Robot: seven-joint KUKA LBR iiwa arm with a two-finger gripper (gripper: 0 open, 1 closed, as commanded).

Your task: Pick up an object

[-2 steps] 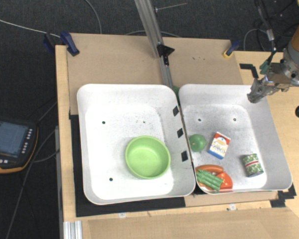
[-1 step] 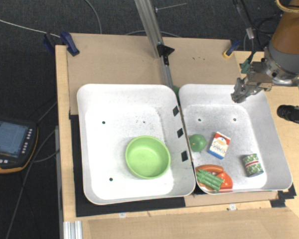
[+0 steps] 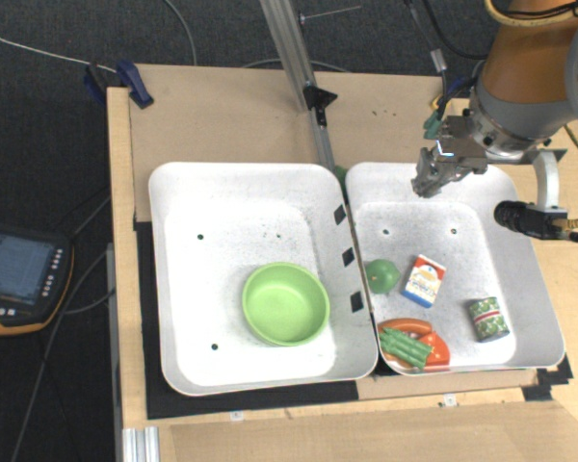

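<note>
My gripper [image 3: 427, 187] hangs over the far edge of the right bin [image 3: 520, 258], with nothing visible between its fingers. In that bin lie a green ball [image 3: 382, 276] near the left wall, a small white and orange carton [image 3: 425, 281] beside it, a green can [image 3: 487, 319] towards the right, and a red plate with green and orange vegetables [image 3: 413, 346] at the front rim. All of them sit well in front of the gripper. A green bowl [image 3: 285, 303] rests in the left bin [image 3: 188, 258].
A slanted metal post [image 3: 294, 41] rises from the bench behind the bins. Black clips [image 3: 348, 255] sit along the divide between the two bins. A handheld controller [image 3: 19, 277] lies on the floor at the left.
</note>
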